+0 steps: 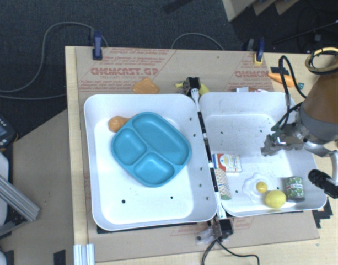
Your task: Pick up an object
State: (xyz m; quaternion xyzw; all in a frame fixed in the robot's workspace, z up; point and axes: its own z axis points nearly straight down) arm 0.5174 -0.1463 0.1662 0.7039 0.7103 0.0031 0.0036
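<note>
My gripper (pixel 273 143) hangs over the right bin (pixel 240 120), at its right-middle part, with the grey arm and orange band behind it at the right edge. Below it in that bin lie a yellow lemon (pixel 275 199), a small green can (pixel 294 187), a fried-egg toy (pixel 257 187) and a flat red-and-white packet (pixel 226 163). The gripper sits above and apart from all of these. In the left bin (pixel 102 197) rests a blue divided plate (pixel 151 148), with an orange piece (pixel 118 123) tucked at its upper left.
An orange lump (pixel 145 85) and a small yellow-black item (pixel 191 85) lie on the board behind the bins. A carrot-like orange piece (pixel 287 78) sits at the back right. Blue clamps (pixel 96 44) hold the board's far edge.
</note>
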